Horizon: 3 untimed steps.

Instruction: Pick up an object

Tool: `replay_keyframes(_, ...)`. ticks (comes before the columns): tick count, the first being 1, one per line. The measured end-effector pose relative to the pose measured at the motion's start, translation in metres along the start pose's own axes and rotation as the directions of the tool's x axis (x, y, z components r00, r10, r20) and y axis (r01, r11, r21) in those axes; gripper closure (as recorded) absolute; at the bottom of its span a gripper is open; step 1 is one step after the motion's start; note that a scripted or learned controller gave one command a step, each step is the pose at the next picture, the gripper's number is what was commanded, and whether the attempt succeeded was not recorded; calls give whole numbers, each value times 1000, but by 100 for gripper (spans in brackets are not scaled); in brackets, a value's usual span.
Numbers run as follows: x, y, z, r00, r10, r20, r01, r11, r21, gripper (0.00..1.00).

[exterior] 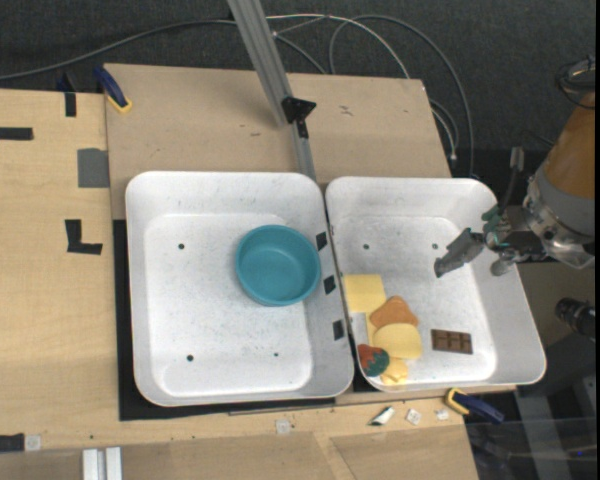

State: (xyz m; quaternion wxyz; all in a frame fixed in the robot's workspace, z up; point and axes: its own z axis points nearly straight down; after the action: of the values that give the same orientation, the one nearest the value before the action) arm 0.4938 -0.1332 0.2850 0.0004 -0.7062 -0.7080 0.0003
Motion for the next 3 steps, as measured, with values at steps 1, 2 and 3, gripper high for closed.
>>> replay_keyframes(1,0,0,0,1000,0,0,0,1000,0,0)
replay_keyframes(2,1,2,64,1000,1,-1,-1,1000,8,0)
replay_keyframes(3,12,3,118,1000,1,-1,-1,1000,7,0)
